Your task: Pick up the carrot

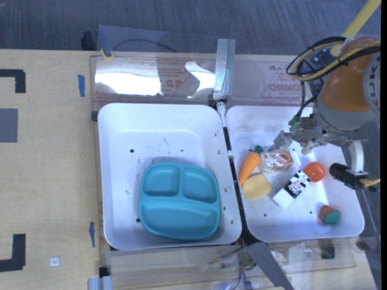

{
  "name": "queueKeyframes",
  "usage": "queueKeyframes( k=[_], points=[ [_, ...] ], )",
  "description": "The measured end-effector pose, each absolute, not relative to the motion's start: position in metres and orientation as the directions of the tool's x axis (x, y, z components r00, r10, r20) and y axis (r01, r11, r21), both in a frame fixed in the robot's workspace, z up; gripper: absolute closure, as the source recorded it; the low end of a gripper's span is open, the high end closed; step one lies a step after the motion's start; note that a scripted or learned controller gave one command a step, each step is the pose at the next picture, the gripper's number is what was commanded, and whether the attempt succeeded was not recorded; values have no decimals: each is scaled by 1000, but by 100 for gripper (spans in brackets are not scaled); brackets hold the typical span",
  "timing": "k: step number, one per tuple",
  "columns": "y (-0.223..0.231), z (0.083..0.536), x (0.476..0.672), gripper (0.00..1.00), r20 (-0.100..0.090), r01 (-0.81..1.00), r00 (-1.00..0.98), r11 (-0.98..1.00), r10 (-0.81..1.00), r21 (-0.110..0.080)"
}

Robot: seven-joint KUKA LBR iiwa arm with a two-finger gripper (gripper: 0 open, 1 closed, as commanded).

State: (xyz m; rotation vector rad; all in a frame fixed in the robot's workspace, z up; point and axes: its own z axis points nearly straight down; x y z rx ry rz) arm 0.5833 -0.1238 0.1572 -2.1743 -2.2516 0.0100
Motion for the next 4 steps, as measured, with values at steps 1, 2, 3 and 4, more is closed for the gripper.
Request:
queueKeyframes(
  k=[1, 2, 3, 4],
  points=[
    [-60, 183, 623, 0, 2, 995, -101, 101, 995, -1],
    [-62, 182, 622, 0, 1, 995, -97, 97, 995, -3],
    [-55, 181, 615, 0, -2, 897, 442, -442, 897, -3],
    [-55, 181, 615, 0, -2, 897, 442, -442, 897, -3]
  ],
)
